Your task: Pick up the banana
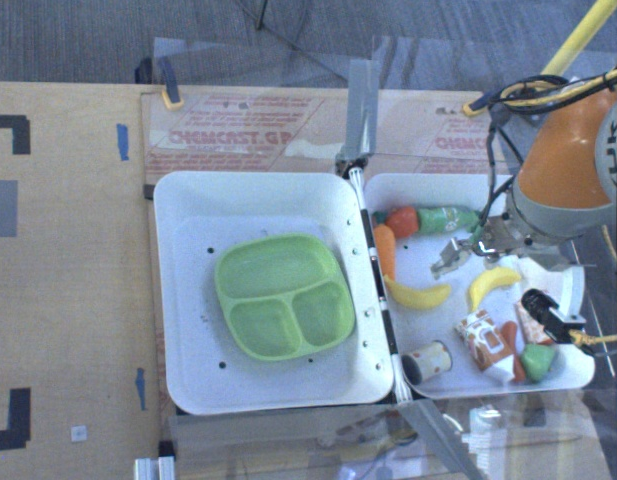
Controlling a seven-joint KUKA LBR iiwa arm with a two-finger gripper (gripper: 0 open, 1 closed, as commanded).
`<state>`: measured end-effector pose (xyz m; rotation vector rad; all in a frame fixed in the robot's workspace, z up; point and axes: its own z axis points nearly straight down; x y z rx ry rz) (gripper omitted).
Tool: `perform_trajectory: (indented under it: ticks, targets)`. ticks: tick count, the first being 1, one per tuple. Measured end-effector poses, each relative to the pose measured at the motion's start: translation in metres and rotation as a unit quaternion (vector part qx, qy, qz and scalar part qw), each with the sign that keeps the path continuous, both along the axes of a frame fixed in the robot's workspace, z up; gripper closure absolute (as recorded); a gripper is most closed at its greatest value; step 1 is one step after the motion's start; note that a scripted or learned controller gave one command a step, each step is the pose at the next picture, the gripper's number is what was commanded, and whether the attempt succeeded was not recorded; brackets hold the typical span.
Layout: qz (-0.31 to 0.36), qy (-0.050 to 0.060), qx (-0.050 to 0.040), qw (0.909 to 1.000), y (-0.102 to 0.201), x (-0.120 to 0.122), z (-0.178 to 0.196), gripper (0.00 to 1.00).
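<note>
Two yellow bananas lie in the right bin [578, 373]. One banana [419, 294] rests near the bin's left wall, just below an orange carrot [386, 250]. The other banana [491, 285] curves near the bin's middle. My gripper [452, 256] hangs over the bin between the two, slightly above them in the picture and just below a green bottle [443, 218]. It touches neither banana, and nothing shows in its grasp.
The right bin also holds a small can [428, 360], a red and white carton [480, 337] and a red and green toy [534, 360]. A green divided plate [284, 296] sits in the left bin [183, 218]. The arm [568, 158] enters from the right.
</note>
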<state>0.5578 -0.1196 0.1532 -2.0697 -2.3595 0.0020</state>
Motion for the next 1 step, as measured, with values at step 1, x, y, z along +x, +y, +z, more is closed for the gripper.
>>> perform_trajectory:
  ticks: [1]
  targets:
    - [0.049, -0.006, -0.0005, 0.9988, -0.0282, -0.0088, -0.0639, 0.0]
